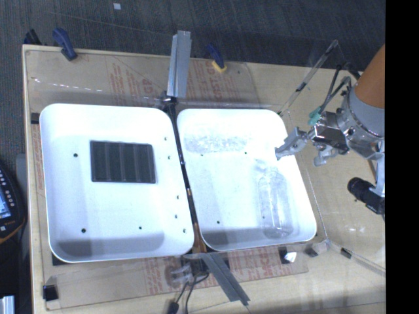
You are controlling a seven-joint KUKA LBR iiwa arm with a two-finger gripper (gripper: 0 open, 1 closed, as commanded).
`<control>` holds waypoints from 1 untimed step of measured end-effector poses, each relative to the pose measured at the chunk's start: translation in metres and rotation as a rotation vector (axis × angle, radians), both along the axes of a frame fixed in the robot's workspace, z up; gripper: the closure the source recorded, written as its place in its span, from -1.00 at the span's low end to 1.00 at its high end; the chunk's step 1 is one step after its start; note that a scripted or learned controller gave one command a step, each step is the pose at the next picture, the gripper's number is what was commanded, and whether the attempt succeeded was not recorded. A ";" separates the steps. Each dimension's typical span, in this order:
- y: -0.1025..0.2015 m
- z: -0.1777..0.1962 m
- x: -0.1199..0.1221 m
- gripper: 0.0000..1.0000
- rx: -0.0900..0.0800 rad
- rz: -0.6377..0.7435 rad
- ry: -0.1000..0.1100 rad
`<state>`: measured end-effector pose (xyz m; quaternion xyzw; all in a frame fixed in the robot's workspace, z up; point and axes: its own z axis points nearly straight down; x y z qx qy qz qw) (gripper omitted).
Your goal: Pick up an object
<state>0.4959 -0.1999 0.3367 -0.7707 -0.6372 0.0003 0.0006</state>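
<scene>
From the overhead camera view I see the gripper (292, 146) poised over the right rim of the right bin (226, 241), the arm (366, 103) reaching in from the right. At this size I cannot tell whether the jaws are wide or narrow, and nothing shows between them, so I count nothing as held.

The likely thing to pick is a clear plastic bottle (273, 201) lying on its side in the right half of the right bin, running lengthways toward the near wall. A patch of crinkled clear film (216, 142) lies near the far wall of the same bin. The left bin (59, 175) holds a flat dark ribbed panel (122, 161), well apart from the gripper.

What worries me: the bottle is transparent against white, so a programmed descent could easily land off its centre. It is round and smooth and may roll or squirt sideways out of closing jaws. It also lies near the right wall, so a finger might catch the rim on the way down.

The bins sit side by side on a pale tabletop (105, 70) under a clear sheet, with blue clamps (64, 44) at the far edge. Dark carpeted floor (262, 12) lies beyond.
</scene>
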 end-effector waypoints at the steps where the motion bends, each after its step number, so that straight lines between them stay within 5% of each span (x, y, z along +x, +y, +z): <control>1: 0.000 0.011 -0.001 -1.00 -0.003 0.141 -0.003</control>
